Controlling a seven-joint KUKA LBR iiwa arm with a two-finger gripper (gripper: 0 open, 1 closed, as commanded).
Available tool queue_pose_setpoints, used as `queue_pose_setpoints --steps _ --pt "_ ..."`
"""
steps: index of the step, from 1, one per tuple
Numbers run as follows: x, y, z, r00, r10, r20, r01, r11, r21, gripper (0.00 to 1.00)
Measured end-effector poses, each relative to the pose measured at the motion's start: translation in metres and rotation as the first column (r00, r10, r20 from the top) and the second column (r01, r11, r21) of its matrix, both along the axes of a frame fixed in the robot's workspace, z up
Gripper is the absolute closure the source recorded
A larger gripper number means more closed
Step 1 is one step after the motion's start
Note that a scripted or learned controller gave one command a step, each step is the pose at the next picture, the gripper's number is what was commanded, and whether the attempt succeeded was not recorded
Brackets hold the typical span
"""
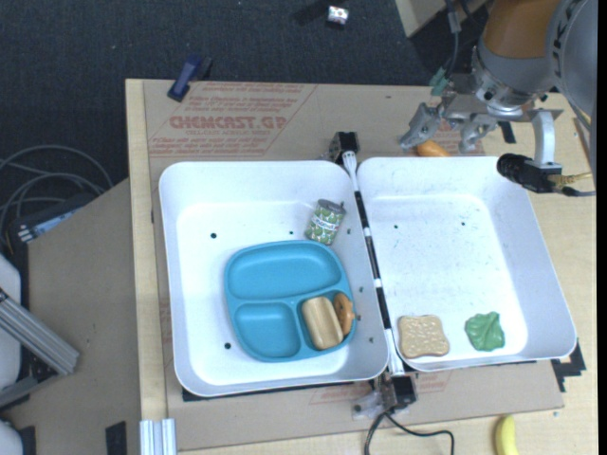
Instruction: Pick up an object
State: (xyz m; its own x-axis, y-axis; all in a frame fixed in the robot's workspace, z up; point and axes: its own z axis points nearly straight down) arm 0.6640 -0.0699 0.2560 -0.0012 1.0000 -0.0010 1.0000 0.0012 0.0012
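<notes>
- Red print on the cardboard sheet [237, 112] under the bins reads "CHEMCAST GP"; the smaller lines are too blurred to read
- The gripper [446, 133] hangs above the right bin's [455, 226] far rim, fingers clenched on a small orange object [432, 148]
- The orange object lies roughly level, long axis running left-right

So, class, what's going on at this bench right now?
A grey robot arm reaches in from the right, its gripper hanging over the far edge of the right bin, beside a small orange object. That bin holds a cracker-like piece and a green leaf-shaped item. The left bin holds a blue divided tray with a tan bread-like item, and a small green-patterned object beside it.
</notes>
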Motion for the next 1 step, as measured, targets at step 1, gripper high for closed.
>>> queue_pose_setpoints --steps 1 --pt "-0.0813 0.029 -0.0203 1.0 -0.001 -0.001 0.001 1.0 0.001 0.0"
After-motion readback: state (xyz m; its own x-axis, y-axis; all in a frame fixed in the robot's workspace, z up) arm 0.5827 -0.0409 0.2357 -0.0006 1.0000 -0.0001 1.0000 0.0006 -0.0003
